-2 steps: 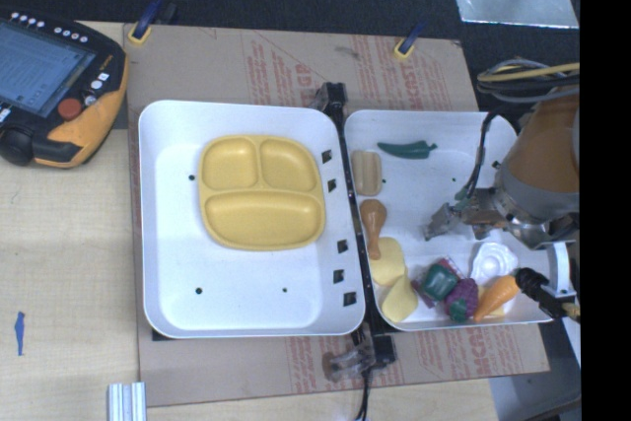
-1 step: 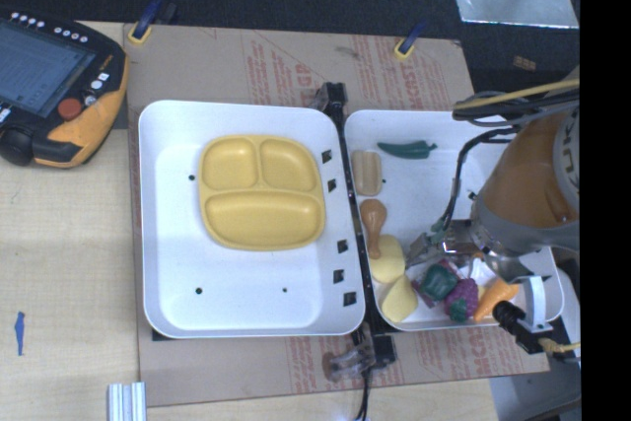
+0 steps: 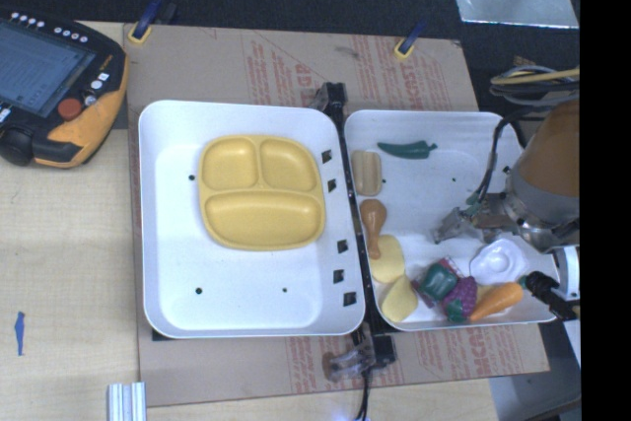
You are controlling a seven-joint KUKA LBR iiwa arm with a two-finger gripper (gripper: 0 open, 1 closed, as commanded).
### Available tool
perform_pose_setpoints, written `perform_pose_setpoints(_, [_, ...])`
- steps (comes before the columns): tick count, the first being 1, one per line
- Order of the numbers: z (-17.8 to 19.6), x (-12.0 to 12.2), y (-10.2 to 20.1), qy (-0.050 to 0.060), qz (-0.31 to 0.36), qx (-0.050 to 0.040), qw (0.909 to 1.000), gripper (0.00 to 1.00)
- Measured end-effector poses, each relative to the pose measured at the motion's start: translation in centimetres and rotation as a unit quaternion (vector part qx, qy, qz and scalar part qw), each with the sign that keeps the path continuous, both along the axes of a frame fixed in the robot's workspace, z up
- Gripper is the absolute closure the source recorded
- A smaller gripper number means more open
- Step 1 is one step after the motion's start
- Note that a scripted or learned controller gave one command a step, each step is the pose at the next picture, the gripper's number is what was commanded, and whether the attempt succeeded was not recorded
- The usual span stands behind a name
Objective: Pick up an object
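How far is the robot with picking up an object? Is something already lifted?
Nothing looks done yet: the carrot, green pepper and other toys lie in the right bin, and the yellow plate sits in the left bin. In hand: the tool is low over the right bin, apparently with nothing in it. Grasping and lifting remain.

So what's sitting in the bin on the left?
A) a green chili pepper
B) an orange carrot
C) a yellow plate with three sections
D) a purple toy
C: the yellow divided plate lies alone in the left bin, while the green chili pepper, the orange carrot and the other toy foods lie in the right bin.
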State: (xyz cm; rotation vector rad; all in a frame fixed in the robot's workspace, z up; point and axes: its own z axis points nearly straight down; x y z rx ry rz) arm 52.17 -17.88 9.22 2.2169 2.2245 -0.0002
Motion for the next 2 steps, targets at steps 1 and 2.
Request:
perform_pose_setpoints(1, [-0.1, -4.8, 5.1, 0.004, 0.001, 0.0027, 1.0, 0.0])
perform_pose_setpoints(2, [1.0, -4.6, 4.7, 0.003, 0.0, 0.0011, 1.0, 1.0])
